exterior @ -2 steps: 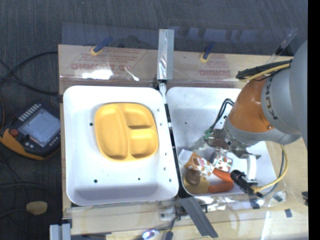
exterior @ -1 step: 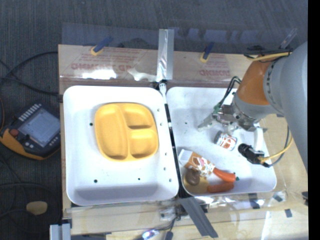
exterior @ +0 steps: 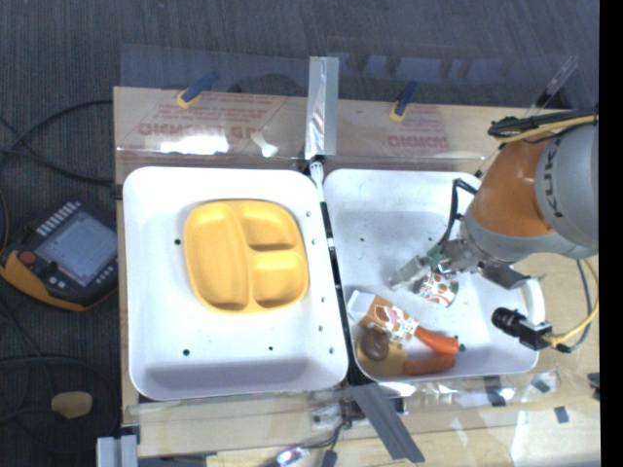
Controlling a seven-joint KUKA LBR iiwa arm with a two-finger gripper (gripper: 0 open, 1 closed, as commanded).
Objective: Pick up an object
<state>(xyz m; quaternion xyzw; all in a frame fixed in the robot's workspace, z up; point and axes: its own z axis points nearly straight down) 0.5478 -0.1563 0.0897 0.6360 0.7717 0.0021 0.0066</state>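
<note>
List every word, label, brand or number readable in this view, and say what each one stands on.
"KU": large dark letters on the grey arm casing, cut off at the picture's edge.
Red mirrored print on the clear sheet behind the left bin: too blurred to read.
Red print on the clear sheet behind the right bin: too blurred to read.
Print on the small packet by the gripper: too small to read.
Handheld pendant screen: unreadable.
</note>
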